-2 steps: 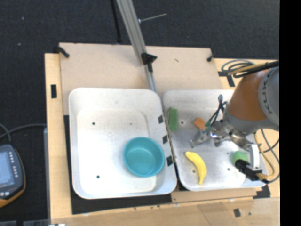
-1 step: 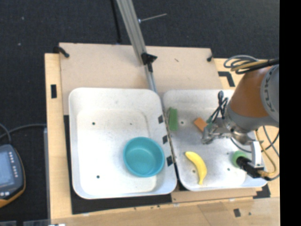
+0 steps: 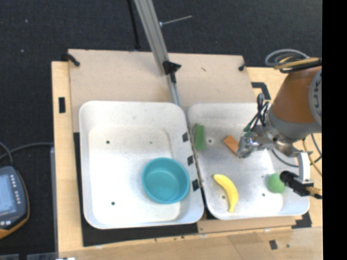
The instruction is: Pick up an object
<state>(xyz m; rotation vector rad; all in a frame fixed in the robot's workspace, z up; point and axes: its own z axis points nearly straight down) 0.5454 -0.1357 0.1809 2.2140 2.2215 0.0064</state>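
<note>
Hovering low in right bin [image 3: 217, 112]: gripper [image 3: 246, 148], finger state cannot tell, just beside orange block [image 3: 231, 143]. Banana [image 3: 227, 191], green ball [image 3: 275, 183], green block [image 3: 199, 136] nearby. Left bin [image 3: 108, 123]: teal bowl [image 3: 165, 180].

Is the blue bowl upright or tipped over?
Upright. The blue bowl in the left bin shows its open mouth and inner bottom facing up, with nothing visible inside.

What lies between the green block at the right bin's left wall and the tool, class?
In the camera view, an orange block lies between the green block and the tool, close beside the tool.
</note>
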